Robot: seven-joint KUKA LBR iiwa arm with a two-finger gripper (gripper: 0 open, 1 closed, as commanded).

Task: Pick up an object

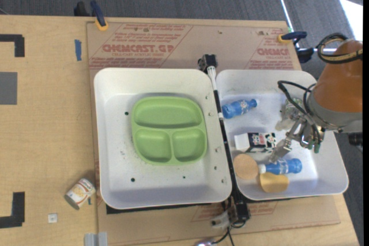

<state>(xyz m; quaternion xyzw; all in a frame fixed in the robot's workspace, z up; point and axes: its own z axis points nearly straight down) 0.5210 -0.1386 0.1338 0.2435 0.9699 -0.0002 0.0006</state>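
right now the end effector (286,144), fingers apart, hangs low over the bottle (281,167), seemingly lining up a grab.

2 bins side by side on tabletop (40,141). Left bin (109,124): divided tray (169,129) in middle. Right bin (328,173): bottle (238,107) at far left; small box (262,139) mid; 2nd bottle (282,167) near side w/ disc (245,167) just left & lump (273,182) just nearer. Pincer (286,141) over right bin, betw box & 2nd bottle. Small carton (79,192) on tabletop, left of left bin, near side.
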